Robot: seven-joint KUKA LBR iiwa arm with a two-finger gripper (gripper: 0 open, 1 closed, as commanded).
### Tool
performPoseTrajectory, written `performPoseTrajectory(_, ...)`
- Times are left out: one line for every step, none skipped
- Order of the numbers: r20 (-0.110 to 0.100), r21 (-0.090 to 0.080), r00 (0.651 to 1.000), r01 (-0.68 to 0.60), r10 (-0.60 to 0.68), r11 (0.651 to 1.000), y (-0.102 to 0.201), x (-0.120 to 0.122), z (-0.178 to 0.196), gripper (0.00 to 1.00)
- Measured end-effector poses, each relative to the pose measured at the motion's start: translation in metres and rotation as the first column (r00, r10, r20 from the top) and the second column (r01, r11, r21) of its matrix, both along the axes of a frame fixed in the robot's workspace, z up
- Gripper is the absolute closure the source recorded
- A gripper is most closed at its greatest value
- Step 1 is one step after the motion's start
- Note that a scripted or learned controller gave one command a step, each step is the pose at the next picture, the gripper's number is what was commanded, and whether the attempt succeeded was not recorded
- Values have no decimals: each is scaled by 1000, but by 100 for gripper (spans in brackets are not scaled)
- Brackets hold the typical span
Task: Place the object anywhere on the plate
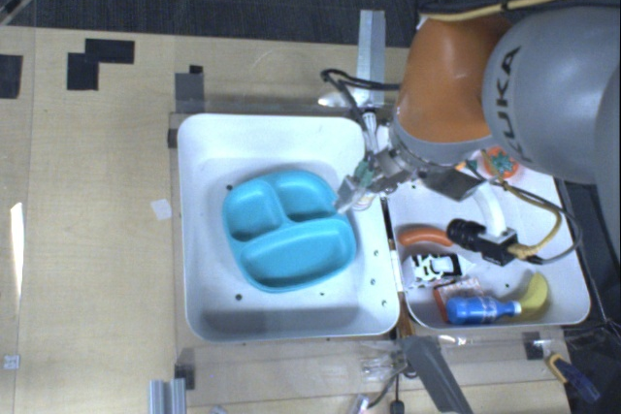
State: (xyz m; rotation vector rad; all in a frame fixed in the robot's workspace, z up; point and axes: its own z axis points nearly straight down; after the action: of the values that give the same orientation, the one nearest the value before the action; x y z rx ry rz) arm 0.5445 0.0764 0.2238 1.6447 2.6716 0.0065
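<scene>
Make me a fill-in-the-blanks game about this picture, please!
The plate is colored ____.
The plate lies in the ____ bin.
The plate has ____ compartments.
The banana lies in the ____ bin.

Missing words: blue; left; three; right

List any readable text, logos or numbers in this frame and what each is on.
"UKA", the visible end of a brand name cut off by the orange band: on the grey arm.
Black-and-white packet in the right bin: print too blurred to read.
Blue bottle: no legible label.
</scene>
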Motion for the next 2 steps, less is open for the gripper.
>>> performPoseTrajectory(-3, 0, 1000, 10, -10, 1000, 41, -22, -69, 100)
performPoseTrajectory(1, -1, 986, -165, 165, 986, 12, 74, -37, 100)
